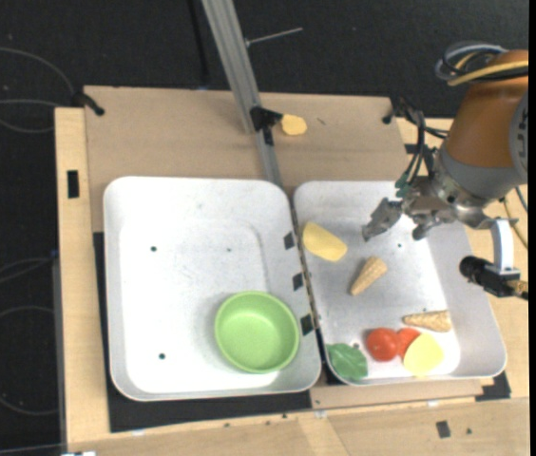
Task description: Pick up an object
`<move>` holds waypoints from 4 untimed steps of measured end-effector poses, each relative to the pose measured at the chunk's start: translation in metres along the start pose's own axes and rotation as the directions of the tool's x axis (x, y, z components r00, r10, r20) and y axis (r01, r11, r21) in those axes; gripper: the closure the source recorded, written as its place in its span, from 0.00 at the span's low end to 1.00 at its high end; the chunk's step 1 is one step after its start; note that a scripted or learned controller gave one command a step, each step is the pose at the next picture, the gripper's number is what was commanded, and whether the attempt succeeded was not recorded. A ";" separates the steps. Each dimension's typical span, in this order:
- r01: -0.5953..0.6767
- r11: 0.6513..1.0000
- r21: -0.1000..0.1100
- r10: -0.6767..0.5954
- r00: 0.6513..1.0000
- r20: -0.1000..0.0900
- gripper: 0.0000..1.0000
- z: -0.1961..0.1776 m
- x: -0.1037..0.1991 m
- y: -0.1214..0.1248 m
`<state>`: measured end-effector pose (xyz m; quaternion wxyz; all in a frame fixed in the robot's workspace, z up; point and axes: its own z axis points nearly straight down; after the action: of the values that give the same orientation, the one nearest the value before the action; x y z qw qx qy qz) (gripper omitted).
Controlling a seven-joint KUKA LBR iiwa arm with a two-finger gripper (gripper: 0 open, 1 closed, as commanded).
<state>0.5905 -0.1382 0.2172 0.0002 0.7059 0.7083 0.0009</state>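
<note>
Our hand (403, 221) hangs open w/ nothing in it, above the right bin (477, 283). We think it could miss the cone (367, 275) (small, tilted) & knock it away.

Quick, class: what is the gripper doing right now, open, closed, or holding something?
Gripper: open, holding nothing, hanging above the right bin with its fingers spread, apart from the corn piece.

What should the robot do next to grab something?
Probably lower the end effector a little toward the corn piece. It hangs above the right bin with nothing between its fingers, and the corn lies just below and left of it, apart from the other food.
</note>
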 end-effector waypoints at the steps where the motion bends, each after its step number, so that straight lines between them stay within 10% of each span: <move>1: -0.001 1.000 0.000 0.001 1.000 0.000 0.00 0.000 0.000 0.000; 4: -0.005 1.000 0.003 0.005 1.000 0.005 0.00 0.117 0.002 0.013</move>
<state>0.6035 -0.1363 0.1000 0.0006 0.7076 0.7066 -0.0020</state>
